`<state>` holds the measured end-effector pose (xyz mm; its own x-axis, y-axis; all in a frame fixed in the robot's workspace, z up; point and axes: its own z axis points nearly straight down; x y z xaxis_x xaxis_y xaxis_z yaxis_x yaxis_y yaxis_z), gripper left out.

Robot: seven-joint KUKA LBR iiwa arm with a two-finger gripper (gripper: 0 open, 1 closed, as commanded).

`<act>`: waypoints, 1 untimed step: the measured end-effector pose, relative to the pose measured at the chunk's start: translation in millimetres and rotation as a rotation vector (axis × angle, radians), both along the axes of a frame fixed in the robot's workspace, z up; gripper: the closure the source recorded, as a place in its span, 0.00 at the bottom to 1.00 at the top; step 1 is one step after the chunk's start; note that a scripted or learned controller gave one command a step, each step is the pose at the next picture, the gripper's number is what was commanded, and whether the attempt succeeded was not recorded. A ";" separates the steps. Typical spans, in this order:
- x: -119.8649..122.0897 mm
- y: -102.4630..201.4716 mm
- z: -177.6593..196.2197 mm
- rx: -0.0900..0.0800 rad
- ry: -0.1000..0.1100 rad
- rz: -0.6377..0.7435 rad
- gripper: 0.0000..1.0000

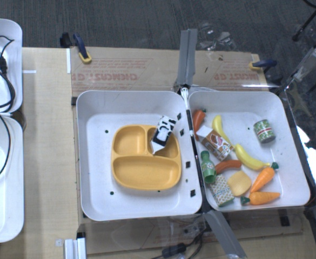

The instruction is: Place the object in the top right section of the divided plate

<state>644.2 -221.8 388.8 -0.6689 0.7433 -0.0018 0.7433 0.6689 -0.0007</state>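
Observation:
A yellow divided plate (141,174) lies in the middle of the left bin (95,161), with two small sections at the back and one long section in front. A black-and-white patterned object (163,133) lies tilted in the plate's top right section. Its upper end sticks out past the plate's back right rim, and its lower end rests inside the section.
The right bin (239,94) holds several toy foods: two bananas (249,158), carrots (263,179), a green can (264,131), a brown carton (216,143), a sausage (228,166) and a green bottle (208,167). Blue clamps (82,47) sit at the bench's back.

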 end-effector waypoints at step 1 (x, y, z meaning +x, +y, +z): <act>-80.1 6.6 53.2 0.000 -0.001 -0.042 0.00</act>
<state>564.1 -215.2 442.0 -0.6373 0.7706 -0.0022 0.7706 0.6373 -0.0001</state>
